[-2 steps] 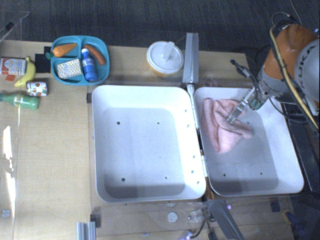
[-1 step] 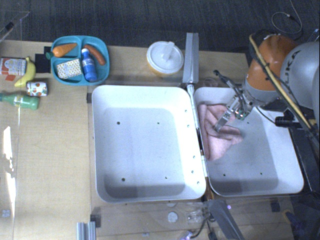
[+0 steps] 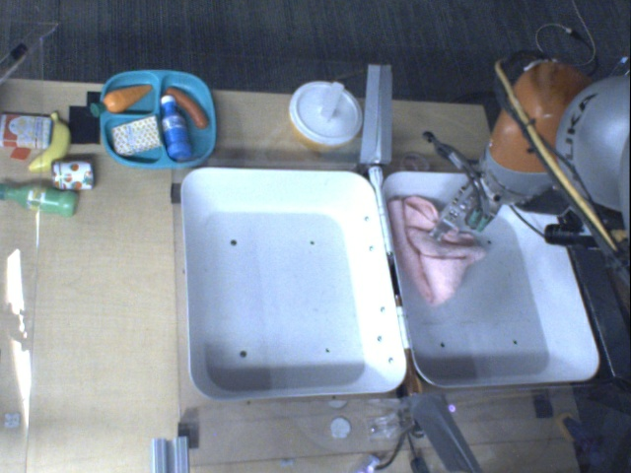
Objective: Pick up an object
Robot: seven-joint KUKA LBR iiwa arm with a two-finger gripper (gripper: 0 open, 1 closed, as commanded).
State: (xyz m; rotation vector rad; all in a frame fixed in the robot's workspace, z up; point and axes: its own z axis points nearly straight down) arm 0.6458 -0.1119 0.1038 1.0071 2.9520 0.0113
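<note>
A crumpled pink cloth (image 3: 431,249) lies in the right bin (image 3: 513,353), against its left wall. My gripper (image 3: 452,227) reaches in from the upper right and is down at the cloth's upper right part, its tips touching the fabric. The grey arm with its orange band (image 3: 527,116) rises behind it at the right edge of the view.
The left bin (image 3: 286,284) lies beside the right one, a metal divider (image 3: 375,116) standing between them at the back. A blue tray of toy food (image 3: 158,116), a white lidded cup (image 3: 325,114) and small items (image 3: 44,166) sit on the bench at the far left.
</note>
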